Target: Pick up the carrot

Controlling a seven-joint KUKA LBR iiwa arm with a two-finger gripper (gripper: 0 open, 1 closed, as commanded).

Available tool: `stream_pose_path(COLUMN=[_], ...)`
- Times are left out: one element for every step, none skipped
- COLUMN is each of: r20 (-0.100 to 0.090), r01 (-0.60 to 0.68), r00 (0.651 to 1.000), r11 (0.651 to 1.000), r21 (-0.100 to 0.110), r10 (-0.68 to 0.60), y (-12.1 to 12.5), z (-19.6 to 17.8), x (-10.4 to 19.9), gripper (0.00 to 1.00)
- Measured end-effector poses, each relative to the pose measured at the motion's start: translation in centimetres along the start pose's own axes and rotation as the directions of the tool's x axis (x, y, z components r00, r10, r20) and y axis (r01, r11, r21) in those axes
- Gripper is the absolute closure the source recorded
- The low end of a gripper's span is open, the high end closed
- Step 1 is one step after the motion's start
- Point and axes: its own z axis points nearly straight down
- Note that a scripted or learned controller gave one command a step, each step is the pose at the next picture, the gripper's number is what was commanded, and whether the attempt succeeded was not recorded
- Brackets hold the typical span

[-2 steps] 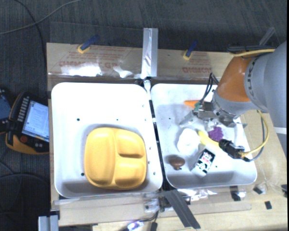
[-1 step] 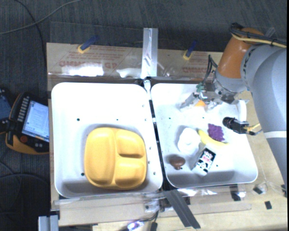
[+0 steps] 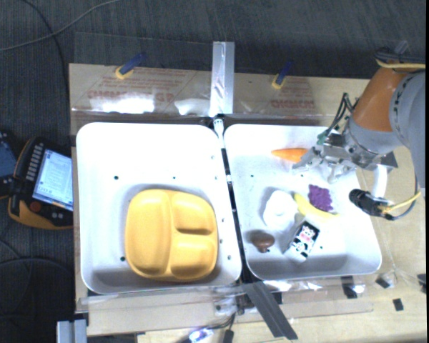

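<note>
The orange carrot (image 3: 289, 153) lies in the right bin (image 3: 357, 256), near its back wall. My gripper (image 3: 322, 161) hangs just right of the carrot's thick end, low over the bin floor, and its fingers look spread, with nothing between them. The carrot lies free beside the left fingertip, close to it or just touching. The grey arm with its orange band (image 3: 377, 106) comes in from the right.
In the right bin lie purple grapes (image 3: 319, 196) on a yellow banana (image 3: 309, 206), a white lump (image 3: 278, 207), a brown item (image 3: 263, 241) and a small black-and-white carton (image 3: 304, 239). The left bin (image 3: 100, 148) holds a yellow divided tray (image 3: 171, 233). A tablet (image 3: 43, 181) sits at far left.
</note>
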Motion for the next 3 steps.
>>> stream_pose_path(r20=[0.013,0.013,0.018], r01=[-0.237,0.012,0.014], r00=[0.971,1.0,1.0], r11=[0.971,1.0,1.0], r21=[-0.001,0.012,0.019], r10=[0.237,-0.012,-0.014], y=[0.5,4.1,4.0], z=[-3.8,1.8,1.2], x=[6.9,5.1,5.1], gripper=[0.0,0.0,1.0])
